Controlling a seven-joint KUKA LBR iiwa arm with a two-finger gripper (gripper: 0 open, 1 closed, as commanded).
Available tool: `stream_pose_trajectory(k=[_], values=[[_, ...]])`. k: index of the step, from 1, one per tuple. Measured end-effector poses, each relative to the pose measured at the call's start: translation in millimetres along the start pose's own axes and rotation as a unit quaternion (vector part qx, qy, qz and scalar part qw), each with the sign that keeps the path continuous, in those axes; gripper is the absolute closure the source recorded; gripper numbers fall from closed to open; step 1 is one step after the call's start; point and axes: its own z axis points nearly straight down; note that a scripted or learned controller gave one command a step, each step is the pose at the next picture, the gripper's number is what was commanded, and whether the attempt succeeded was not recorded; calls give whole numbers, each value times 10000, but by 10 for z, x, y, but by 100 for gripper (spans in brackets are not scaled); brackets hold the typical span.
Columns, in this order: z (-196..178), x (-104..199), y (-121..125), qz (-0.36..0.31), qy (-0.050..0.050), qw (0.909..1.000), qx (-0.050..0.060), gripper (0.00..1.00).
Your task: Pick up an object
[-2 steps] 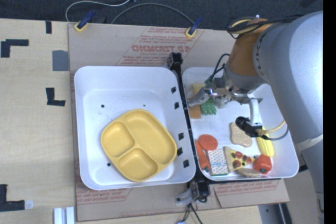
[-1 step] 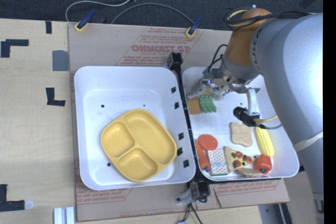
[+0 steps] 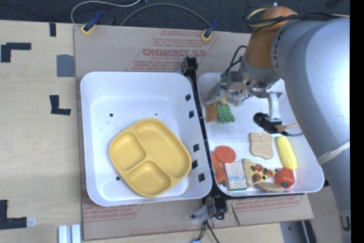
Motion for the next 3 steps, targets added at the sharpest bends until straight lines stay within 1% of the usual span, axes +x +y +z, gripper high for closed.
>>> stream_pose_trajectory(k=[1, 2, 3], values=[[2, -32, -93, 8, -8, 10000, 8, 0], [-104, -25, -87, -3, -12, 10000, 5, 100], [-1058, 732, -478, -30, 19, 10000, -33, 100]])
